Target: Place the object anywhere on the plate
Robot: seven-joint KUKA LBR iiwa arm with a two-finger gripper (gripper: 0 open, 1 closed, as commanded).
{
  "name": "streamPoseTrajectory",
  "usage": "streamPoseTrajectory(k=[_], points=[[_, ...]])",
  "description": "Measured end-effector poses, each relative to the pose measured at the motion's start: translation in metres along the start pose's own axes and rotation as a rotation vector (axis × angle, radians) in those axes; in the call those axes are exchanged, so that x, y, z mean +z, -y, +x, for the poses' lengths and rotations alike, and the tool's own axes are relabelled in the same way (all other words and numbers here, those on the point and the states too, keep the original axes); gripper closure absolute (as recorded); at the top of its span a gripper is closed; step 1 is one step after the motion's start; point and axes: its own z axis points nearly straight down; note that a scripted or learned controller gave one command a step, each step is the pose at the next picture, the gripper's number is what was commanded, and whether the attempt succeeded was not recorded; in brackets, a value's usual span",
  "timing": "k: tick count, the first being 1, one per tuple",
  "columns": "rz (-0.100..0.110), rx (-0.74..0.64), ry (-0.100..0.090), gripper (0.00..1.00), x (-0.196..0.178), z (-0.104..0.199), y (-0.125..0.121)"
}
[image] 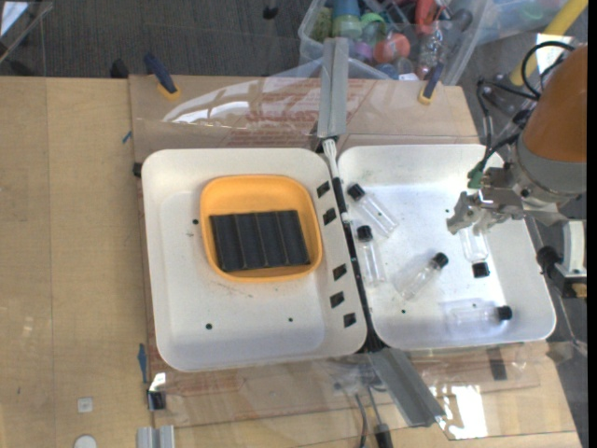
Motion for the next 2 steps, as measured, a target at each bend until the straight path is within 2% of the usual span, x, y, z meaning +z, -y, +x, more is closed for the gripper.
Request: streamPoseTrajectory(k=[1,2], points=[[-0.003,-0.263,0.003,1.0,-0.02,0.013,-0.044],[-0.004,-0.633,0.003,1.0,-0.007,0.022,-0.089]])
